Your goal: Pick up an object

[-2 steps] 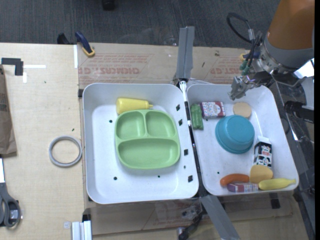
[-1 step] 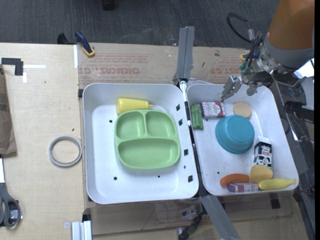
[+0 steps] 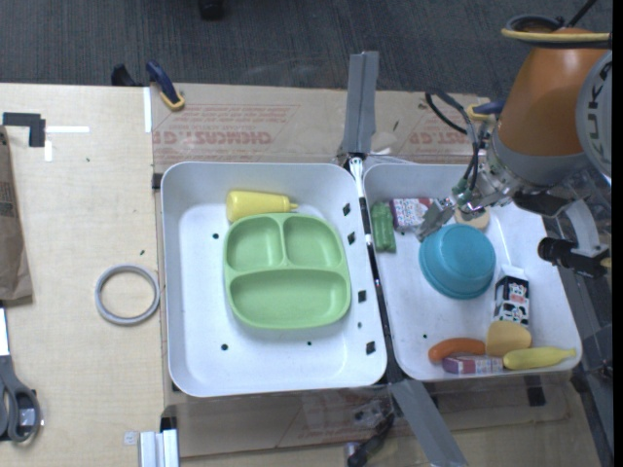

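Hovering near right bin (image 3: 574,309) back edge: gripper (image 3: 443,214), finger state unclear, touching blue bowl (image 3: 458,259) rim; green plate (image 3: 286,270) centre left bin (image 3: 185,290).

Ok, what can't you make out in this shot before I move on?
- Gripper: too small and cluttered in the camera view to read.
- Packet in the right bin: label blurred, partly behind the gripper.
- Blue bowl: contents unclear.
- Scissors: cut off by the left edge.

Dark grey carpet floor (image 3: 292,13) seen along top. Pale wooden benchtop (image 3: 78,212) spread far left of gripper (image 3: 450,207). Brown cardboard sheet (image 3: 253,125) laid upper left of gripper, lettering reversed.
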Robot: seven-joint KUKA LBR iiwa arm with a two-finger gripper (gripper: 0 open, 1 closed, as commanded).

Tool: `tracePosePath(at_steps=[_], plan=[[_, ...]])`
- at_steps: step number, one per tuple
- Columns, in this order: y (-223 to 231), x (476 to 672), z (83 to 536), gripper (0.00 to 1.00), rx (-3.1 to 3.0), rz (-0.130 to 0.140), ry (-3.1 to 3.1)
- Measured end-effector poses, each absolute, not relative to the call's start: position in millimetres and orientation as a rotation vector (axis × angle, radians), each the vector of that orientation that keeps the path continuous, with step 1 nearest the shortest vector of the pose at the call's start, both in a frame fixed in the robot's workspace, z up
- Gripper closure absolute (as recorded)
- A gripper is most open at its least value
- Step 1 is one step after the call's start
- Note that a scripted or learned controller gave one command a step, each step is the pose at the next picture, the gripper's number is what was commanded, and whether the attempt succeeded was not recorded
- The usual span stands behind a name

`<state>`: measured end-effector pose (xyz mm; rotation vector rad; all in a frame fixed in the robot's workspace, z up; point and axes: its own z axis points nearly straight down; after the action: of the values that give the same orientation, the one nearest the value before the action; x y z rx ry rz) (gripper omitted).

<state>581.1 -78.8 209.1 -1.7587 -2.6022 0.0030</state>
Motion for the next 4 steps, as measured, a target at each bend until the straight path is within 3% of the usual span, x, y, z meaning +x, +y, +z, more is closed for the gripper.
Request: tracePosePath(at_steps=[1,2,3,4], plan=[[-100.3,589.1,122.5,0.00,-1.581,-0.018,-2.755],[-109.5,608.8,92.4,0.00,-1.692,-0.001,-2.651],[-85.0,632.9,192.0,0.00,-1.663,0.001,-2.667],[-110.5,587.6,135.0,0.00,-1.955,0.000,-2.460]])
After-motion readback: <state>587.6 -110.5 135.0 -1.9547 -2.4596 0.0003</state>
